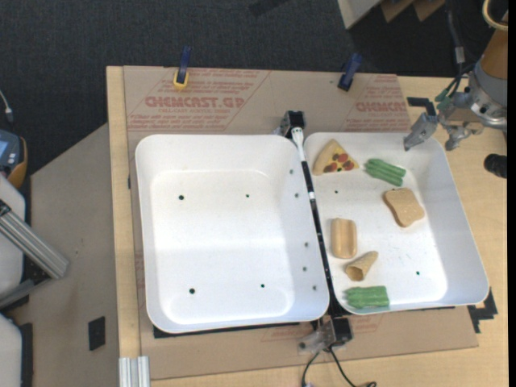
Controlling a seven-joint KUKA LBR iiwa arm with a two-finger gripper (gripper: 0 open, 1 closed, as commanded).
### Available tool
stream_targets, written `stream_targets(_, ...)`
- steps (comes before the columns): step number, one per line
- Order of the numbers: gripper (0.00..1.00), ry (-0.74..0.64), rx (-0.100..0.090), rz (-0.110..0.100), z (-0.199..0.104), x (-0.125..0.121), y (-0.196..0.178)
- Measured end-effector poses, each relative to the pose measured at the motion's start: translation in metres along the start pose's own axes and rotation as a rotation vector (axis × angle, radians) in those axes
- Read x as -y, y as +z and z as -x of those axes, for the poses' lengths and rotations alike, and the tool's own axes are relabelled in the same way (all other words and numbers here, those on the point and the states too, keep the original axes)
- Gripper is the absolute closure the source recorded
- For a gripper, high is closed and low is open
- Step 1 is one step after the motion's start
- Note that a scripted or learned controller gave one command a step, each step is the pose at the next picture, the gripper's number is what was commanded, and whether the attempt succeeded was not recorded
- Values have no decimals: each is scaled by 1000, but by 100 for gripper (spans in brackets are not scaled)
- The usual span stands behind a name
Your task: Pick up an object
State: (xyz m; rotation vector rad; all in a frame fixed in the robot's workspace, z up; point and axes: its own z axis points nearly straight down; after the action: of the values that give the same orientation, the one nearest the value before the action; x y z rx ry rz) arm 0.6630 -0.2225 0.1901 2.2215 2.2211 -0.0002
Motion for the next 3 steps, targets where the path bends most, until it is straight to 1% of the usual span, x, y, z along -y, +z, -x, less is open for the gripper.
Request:
stream_targets(1,0,-6,-3,-5,-74,31,111)
stream_targets(2,0,-3,2,8,-76,-6,52)
stream_targets(3,0,-13,-6,6,-206,8,1)
